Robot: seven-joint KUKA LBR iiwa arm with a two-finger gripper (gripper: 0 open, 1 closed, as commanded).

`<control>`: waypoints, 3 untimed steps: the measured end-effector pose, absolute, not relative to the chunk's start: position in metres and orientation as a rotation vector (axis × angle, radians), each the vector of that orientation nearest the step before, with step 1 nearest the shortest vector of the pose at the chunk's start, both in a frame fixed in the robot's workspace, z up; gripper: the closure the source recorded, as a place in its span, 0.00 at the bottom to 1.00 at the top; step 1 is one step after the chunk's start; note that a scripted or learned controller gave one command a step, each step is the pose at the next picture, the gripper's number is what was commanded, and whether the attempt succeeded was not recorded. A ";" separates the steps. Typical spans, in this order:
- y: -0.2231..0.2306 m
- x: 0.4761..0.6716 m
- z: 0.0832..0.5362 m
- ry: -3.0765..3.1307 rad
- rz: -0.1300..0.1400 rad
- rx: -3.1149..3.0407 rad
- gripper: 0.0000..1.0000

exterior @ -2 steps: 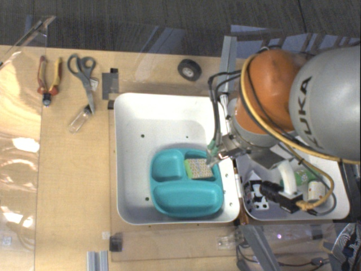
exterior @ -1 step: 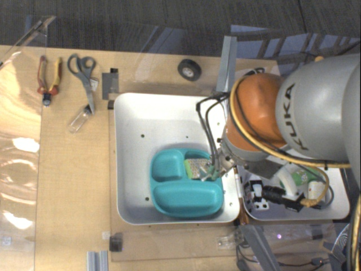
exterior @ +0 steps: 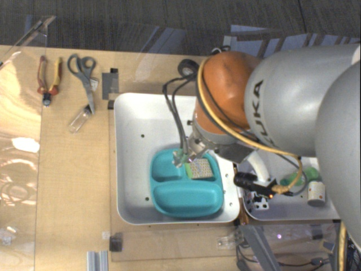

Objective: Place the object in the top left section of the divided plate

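Arm leans in over the left bin (exterior: 130,151), gripper (exterior: 185,158) down at the teal divided plate (exterior: 186,199), over its top edge between the two upper sections. Grip state: cannot tell. A speckled pale object (exterior: 198,169) lies in the plate's top right section.

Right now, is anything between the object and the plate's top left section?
Nothing visible blocks it. The small speckled object lies in the upper right section of the teal divided plate; only the plate's low divider ridge separates it from the top left section. The claw hangs right above.
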State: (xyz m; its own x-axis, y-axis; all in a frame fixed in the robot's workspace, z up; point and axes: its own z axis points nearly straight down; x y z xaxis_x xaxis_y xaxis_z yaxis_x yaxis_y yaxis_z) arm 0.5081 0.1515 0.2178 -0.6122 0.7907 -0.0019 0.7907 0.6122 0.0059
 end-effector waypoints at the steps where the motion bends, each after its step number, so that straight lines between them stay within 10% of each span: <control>1: 0.104 0.489 0.232 3.021 0.006 0.837 1.00; 2: 0.138 0.548 0.198 2.910 0.006 1.171 1.00; 3: 0.129 0.502 0.252 2.926 0.008 1.127 1.00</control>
